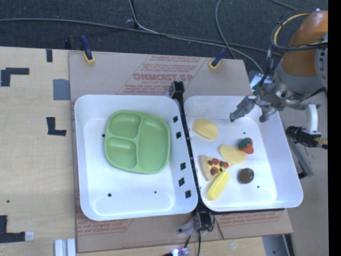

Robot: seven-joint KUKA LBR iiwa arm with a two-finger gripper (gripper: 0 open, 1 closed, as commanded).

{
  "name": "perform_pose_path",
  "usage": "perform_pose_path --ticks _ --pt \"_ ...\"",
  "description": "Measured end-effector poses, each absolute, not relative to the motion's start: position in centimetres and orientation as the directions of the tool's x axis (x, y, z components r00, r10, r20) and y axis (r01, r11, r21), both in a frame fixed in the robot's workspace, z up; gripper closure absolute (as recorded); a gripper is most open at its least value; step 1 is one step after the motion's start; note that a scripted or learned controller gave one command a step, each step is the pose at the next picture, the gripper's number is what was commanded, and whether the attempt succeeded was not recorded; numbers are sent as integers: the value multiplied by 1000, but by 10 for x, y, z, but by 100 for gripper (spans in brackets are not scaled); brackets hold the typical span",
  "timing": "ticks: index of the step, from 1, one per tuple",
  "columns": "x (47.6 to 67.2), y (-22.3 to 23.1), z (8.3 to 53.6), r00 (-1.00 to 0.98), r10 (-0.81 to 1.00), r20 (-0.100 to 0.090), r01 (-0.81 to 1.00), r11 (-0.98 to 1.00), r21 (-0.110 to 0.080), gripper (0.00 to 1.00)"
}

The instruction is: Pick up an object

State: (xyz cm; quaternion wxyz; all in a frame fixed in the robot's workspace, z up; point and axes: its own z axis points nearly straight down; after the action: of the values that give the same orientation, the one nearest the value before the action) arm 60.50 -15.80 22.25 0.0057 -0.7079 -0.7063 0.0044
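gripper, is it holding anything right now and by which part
Nothing is held. The gripper hangs open over the right bin, its fingers apart with only white bin floor between them, clear of the toy food.

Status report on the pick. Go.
Gripper open, above right bin's far edge, holding nothing. Toy food untouched on bin floor: nearest the pale yellow piece. Path down looks clear.

Two white bins (85, 143) are seen. A light green plate (137, 142) is shown in one. Yellow food pieces (205, 129), a brown round piece (245, 175) and a red-spotted slice (211, 166) are shown in the other.
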Motion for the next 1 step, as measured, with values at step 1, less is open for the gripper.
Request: perform_pose_path --ticks 1 --pt "608 -158 230 -1 1000 0 1000 1 -1 0"
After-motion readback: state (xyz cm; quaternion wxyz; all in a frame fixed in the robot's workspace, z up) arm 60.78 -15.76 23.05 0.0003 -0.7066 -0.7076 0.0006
